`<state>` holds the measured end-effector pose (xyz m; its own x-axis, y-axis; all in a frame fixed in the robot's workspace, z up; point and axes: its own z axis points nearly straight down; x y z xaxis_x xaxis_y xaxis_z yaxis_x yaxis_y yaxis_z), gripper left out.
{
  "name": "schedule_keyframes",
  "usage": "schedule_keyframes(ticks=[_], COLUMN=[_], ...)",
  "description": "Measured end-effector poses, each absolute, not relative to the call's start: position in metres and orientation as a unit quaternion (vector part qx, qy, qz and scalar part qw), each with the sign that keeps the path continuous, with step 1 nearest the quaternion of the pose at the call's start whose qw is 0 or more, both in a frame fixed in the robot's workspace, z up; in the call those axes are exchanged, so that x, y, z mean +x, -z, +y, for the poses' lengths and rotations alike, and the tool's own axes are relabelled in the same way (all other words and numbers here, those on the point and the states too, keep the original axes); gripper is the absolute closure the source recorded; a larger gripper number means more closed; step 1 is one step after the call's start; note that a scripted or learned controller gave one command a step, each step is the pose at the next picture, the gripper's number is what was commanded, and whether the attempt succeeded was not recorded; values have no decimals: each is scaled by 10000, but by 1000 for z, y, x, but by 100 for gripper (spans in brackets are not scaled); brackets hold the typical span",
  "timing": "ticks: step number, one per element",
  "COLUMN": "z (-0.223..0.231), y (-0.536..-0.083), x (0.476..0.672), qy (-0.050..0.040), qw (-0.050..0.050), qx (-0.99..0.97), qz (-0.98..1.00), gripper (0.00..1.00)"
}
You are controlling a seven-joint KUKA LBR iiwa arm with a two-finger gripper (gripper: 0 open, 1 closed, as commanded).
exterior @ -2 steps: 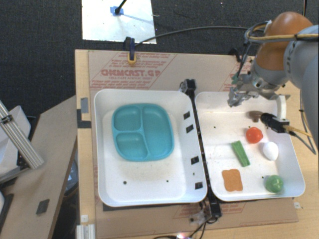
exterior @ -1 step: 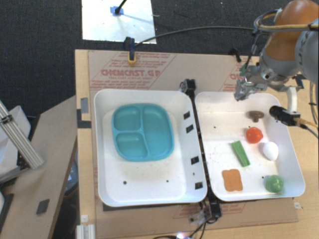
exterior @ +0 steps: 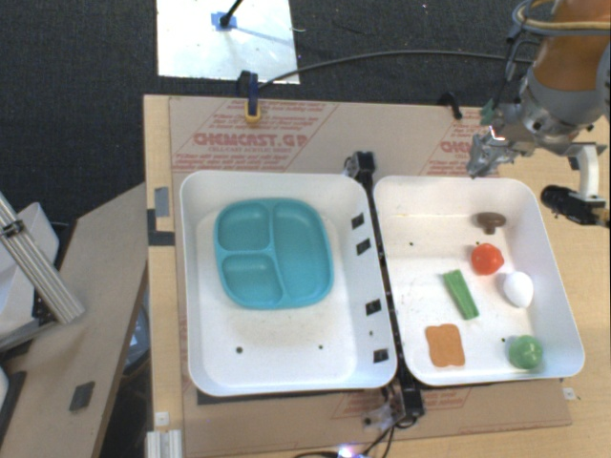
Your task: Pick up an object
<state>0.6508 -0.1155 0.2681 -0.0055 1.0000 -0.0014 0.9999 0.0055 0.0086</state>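
**A:** What sits nearest the camera?

**B:** The front rim of the bench (exterior: 286, 410), with a tangle of wires at the foot of the divider between the bins. After that, by size: the left bin (exterior: 277, 375) holds a teal compartment tray (exterior: 274, 253), lying toward that bin's back left.

**A:** And the right bin?

**B:** The right bin (exterior: 420, 256) carries the small things. A green stick (exterior: 460, 294) lies slantwise near its middle. An orange flat piece (exterior: 445, 344) rests by the front edge, left of centre. A white egg shape (exterior: 517, 289) sits by the right wall, with a red round piece (exterior: 487, 259) just beside it toward the back. A green round piece (exterior: 524, 352) is in the front right corner. A small brown piece (exterior: 491, 221) stands near the back edge, toward the right.

**A:** The arm?

**B:** The gripper (exterior: 485, 158) hangs over the bench just behind the right bin's back right edge, apart from every object. I cannot tell whether it is released or clenched; nothing shows in it.
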Motion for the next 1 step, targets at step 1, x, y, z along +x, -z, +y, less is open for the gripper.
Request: schedule_keyframes(ticks=[1], z=[-56], y=[-254], x=[650], qy=[-15], qw=[1], qx=[7035], qz=[7107], gripper=[100])
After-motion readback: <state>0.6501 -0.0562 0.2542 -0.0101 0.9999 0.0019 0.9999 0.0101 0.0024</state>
